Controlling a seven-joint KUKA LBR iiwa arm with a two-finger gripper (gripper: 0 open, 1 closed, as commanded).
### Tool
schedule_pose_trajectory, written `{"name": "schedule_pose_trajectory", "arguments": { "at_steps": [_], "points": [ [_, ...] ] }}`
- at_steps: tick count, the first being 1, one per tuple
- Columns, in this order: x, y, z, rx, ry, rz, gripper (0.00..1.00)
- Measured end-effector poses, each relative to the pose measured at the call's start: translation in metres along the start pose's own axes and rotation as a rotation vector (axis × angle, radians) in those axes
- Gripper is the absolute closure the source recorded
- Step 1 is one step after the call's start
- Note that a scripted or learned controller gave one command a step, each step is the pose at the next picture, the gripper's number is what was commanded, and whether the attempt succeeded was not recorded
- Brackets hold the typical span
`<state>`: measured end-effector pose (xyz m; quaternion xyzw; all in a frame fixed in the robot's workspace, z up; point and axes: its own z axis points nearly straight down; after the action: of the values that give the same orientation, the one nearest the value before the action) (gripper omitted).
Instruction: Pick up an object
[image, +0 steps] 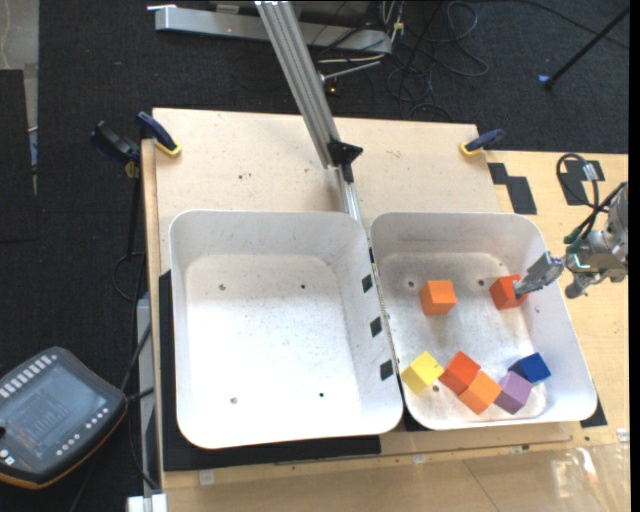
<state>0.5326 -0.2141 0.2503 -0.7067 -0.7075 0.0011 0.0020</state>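
Purple cube (514, 391) foremost; claw (532, 279) low beside red cube (505, 292), grip unclear.

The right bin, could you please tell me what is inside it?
The right bin holds seven blocks: orange, red-orange at the gripper, yellow, red, orange, purple, blue.

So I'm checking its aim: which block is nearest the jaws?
The red-orange block by the right bin's right wall, touching the gripper. The other blocks lie farther left or nearer the front.
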Motion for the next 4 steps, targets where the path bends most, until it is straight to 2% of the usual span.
{"name": "schedule_pose_trajectory", "arguments": {
  "at_steps": [1,2,4],
  "points": [
    [0.0,0.001,-0.002,-0.004,-0.002,-0.001,0.0],
    [-0.004,0.009,0.049,0.0,0.0,0.001,0.0],
    [0.007,0.009,0.154,0.001,0.0,0.001,0.0]
  ]
}}
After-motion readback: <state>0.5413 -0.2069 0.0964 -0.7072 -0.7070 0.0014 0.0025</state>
